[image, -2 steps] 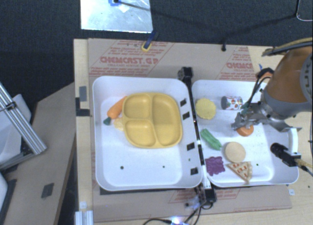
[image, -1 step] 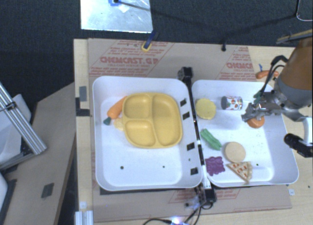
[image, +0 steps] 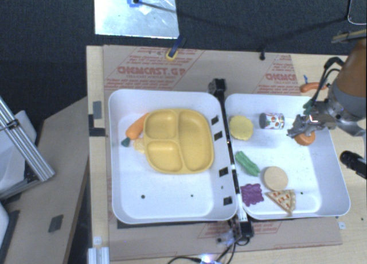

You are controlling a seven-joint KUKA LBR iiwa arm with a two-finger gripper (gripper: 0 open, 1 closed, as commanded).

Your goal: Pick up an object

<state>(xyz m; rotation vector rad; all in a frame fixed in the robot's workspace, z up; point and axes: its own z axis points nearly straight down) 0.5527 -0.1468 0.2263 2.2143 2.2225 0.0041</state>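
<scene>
A: How far along is the pick?

B: Barely begun, I'd say. The gripper (image: 308,124) sits low over the far right part of the right bin (image: 335,165), right above an orange-red piece (image: 305,139) that peeks out beneath it. Whether the piece is between the jaws or just lying under them I cannot tell, and how wide they stand is hidden by the gripper's own body. Nothing looks lifted clear of the bin floor, so the grasp and the raise both seem left to do.

A: What else is in that bin?

B: A small can (image: 272,121) on its side just left of the gripper, a round yellow piece (image: 241,127) near the divider, a green pickle-like piece (image: 247,163) below that, a tan round cookie or bun (image: 275,177), a purple leafy piece (image: 251,193) and a pizza slice (image: 282,200) at the near edge.

A: And the left bin (image: 123,159)?

B: It holds a yellow divided plate (image: 175,140) whose three compartments hold nothing I can make out. A toy carrot (image: 136,127) lies against the plate's left rim, on the bin floor, with a pale yellowish bit beside it too small to name.

A: So the likely target?

B: The orange-red piece, judging by where the gripper is.
</scene>
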